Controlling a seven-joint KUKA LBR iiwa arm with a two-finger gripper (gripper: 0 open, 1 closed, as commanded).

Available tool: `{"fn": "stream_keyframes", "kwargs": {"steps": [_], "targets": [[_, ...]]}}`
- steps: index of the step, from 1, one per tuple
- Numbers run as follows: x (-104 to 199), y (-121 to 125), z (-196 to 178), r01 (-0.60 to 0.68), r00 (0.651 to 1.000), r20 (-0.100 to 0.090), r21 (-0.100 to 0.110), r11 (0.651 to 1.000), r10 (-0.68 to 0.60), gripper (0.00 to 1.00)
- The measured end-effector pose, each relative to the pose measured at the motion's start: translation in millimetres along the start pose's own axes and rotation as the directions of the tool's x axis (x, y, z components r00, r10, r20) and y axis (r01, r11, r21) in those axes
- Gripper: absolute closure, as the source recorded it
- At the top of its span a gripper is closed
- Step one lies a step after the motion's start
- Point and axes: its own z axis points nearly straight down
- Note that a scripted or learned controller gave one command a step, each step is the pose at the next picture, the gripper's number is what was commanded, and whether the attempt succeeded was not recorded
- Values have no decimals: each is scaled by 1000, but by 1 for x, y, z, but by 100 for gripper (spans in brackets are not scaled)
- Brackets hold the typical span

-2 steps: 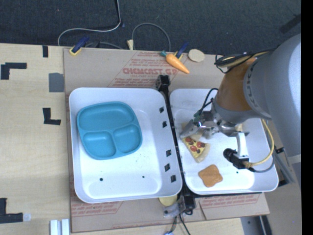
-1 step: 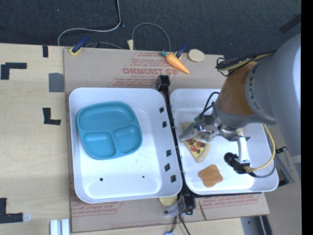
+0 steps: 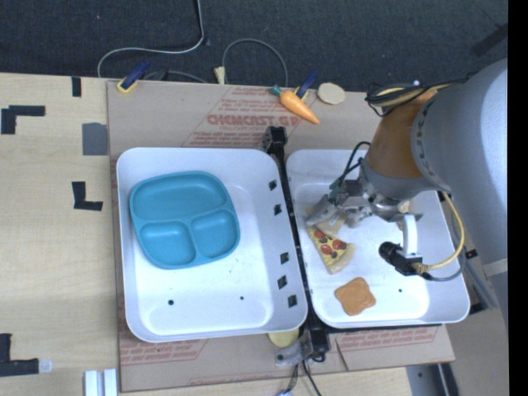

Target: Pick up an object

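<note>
The toy pizza slice [image 3: 332, 248] lies just below the claw [image 3: 323, 211]; whether the claw grips anything cannot be told.

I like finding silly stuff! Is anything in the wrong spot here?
Yes. A toy carrot and a small pale disc lie on the cardboard behind the bins, while the pizza slice and toast-like piece sit in the right bin.

Right bin [image 3: 441, 308]: passage is obstructed by the arm [image 3: 396, 151] above, pizza slice [image 3: 332, 248] and toast [image 3: 355, 295] below; left bin [image 3: 198, 316] floor is occupied by a blue plate [image 3: 183, 219]
</note>
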Motion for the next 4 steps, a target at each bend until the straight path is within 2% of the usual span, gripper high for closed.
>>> {"fn": "stream_keyframes", "kwargs": {"steps": [2,3,4], "targets": [[9,-30,-1,0,1000,5,-11,1000,0,0],[6,-66,-1,0,1000,5,-12,1000,1,0],[9,-32,0,-1,1000,2,-1,1000,1,0]]}}
